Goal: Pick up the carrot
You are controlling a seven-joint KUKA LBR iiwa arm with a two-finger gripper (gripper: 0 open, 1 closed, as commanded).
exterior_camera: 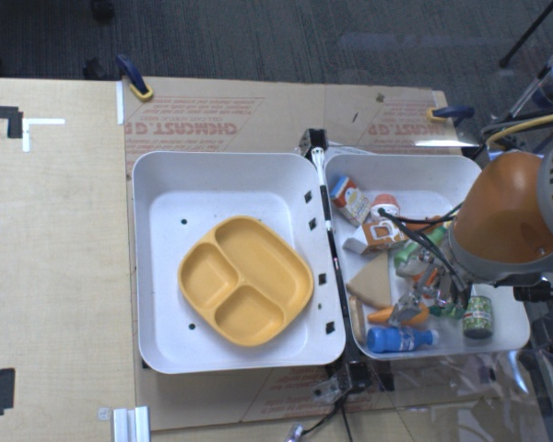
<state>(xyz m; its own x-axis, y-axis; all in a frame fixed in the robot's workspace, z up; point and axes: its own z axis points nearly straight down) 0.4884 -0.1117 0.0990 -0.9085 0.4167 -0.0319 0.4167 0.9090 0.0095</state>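
1. We see two white bins side by side on the table [55, 274]: the left bin [157, 201] carries one yellow divided plate [246, 281] with three compartments, and the right bin [350, 168] carries the clutter to pick from.
2. The carrot [387, 316] lies near the front of the right bin, a short orange piece just above the blue bottle [401, 340] and below the tan wedge [373, 284].
3. The arm [507, 215] comes in from the right and bends down over that bin, so we judge it is placed for a try at the carrot.
4. The gripper [413, 309] sits low, just beside the carrot's right end. Cables and metal parts crowd it, and we cannot tell how the gripper is set, or whether it touches the carrot.
5. Counted in the right bin: one carrot, one blue bottle, one tan wedge, one green-labelled can [477, 315], one small carton [348, 197] and one orange-and-white pack [381, 228] near the back. Green pieces under the arm are too hidden to count.
6. We judge the carrot not yet lifted; it rests on the bin floor.
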